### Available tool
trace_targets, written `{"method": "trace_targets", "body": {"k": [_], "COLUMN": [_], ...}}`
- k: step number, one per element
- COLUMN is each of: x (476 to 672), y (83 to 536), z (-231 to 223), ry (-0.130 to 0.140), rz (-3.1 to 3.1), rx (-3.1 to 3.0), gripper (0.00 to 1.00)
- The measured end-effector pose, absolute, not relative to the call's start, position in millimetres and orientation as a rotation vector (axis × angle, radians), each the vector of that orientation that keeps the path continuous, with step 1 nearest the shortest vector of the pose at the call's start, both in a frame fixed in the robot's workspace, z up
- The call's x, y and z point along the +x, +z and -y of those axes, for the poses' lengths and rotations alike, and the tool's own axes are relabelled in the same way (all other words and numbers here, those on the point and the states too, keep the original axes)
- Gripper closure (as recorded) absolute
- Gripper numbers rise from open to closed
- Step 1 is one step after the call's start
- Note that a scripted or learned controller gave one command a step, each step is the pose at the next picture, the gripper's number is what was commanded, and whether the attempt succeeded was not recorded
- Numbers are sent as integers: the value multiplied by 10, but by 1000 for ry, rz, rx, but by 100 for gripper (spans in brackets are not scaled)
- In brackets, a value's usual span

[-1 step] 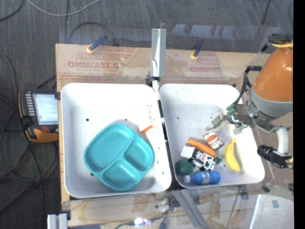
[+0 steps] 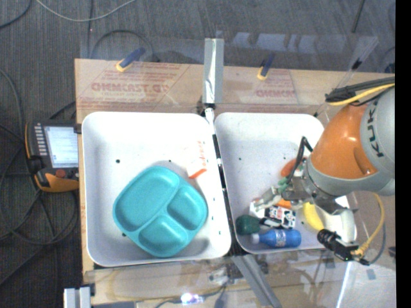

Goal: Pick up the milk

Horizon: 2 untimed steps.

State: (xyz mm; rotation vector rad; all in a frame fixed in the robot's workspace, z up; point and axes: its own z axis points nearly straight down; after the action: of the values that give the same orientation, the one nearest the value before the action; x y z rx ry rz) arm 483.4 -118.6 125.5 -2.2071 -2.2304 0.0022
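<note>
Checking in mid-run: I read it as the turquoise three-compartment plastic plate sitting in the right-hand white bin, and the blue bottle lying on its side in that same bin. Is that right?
Not quite. The camera view shows the turquoise three-compartment plastic plate in the left white bin, not the right one. The rest holds: the blue bottle lies on its side in the right white bin, near its front wall.

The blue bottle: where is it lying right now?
The blue bottle lies on its side near the front edge of the right bin, beside a dark green item.
</note>
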Motion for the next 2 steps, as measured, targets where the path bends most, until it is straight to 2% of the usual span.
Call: {"method": "trace_targets", "body": {"k": [1, 2], "x": [4831, 4835], "y": [1189, 1271], "z": [1316, 1310], "ry": [2, 1], "rz": [2406, 2403], "rx": [-2016, -2014], "gripper": [0, 100]}}
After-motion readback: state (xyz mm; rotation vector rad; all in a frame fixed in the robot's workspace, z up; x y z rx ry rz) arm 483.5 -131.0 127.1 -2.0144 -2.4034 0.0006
